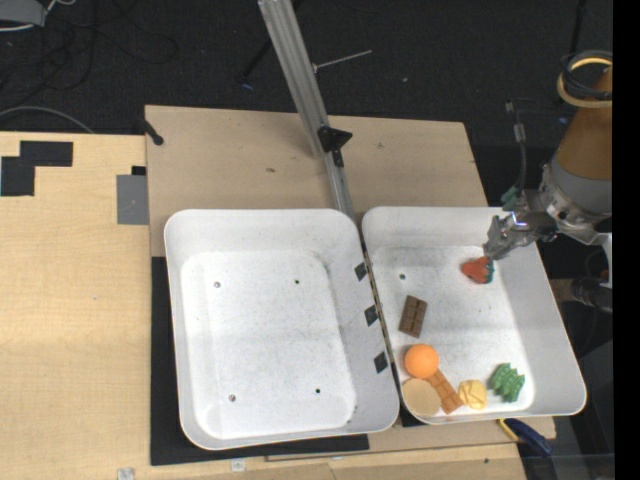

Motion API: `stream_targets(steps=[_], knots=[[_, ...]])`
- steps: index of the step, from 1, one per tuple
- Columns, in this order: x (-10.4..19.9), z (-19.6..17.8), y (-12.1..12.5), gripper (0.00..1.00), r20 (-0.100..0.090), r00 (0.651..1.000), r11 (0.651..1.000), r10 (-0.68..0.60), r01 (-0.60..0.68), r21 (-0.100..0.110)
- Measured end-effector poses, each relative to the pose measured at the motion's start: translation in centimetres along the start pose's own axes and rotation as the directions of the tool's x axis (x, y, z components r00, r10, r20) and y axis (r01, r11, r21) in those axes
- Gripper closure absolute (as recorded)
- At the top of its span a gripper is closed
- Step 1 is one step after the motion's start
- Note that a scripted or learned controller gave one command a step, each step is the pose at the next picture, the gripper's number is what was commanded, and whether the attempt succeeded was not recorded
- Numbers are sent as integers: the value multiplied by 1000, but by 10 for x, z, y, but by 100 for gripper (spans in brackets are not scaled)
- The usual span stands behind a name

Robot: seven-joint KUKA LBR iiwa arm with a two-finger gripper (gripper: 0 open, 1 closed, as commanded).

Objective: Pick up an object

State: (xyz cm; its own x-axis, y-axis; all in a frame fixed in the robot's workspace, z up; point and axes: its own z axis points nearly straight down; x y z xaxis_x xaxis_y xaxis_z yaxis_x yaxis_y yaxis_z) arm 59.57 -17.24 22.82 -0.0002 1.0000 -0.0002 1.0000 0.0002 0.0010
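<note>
My gripper (497,245) hangs over the far right part of the right bin (455,233), just above and right of a small red object (477,269) that lies on the bin floor. Nothing shows between its fingers. Also in that bin are a brown chocolate-like block (413,315), an orange ball (421,359), a tan round piece with a stick (428,396), a yellow lump (472,394) and a green toy (506,381).
The left bin (260,328) sits beside the right one, joined by black clips along the shared rim. A slanted metal rail (300,88) runs from the top down to the bins. The grey arm (585,158) stands at the right edge.
</note>
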Motion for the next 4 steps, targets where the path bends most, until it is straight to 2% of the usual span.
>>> stream_targets(steps=[2, 3, 4], knots=[[91, 12, -9, 100, -3, 1000, 1000, -3, 3, 5], [139, 12, -22, 100, -3, 1000, 1000, -4, 4, 6], [190, -2, -26, 100, -3, 1000, 1000, -4, 4, 3]])
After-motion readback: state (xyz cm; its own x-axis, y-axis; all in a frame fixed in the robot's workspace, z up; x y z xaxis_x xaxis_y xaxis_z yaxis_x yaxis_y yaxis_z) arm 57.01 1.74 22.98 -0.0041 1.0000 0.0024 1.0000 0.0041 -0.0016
